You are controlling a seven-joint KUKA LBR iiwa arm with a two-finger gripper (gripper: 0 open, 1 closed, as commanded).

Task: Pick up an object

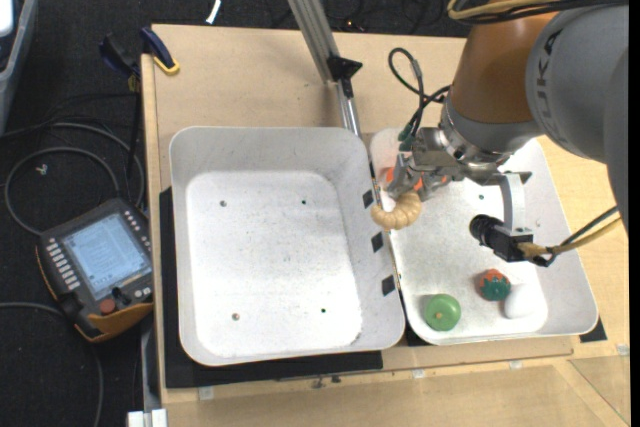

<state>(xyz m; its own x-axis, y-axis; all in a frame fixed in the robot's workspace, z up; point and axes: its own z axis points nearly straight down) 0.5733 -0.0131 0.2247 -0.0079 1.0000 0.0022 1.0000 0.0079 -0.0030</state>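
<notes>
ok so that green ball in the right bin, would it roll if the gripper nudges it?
Probably. The green ball looks round and smooth, so a nudge would likely roll it across the right bin. It lies near the front wall, which may stop it.

Light: bright, even, overhead (floor stayed dark)
Left bin [200, 155]: slight glare
Focus: soft, mildly grainy throughout

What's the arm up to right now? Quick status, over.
Gripper low at right bin's left edge. Tan curled object just beneath it, grasp unconfirmed. Green ball and orange-green toy lie apart, nearer front.
</notes>
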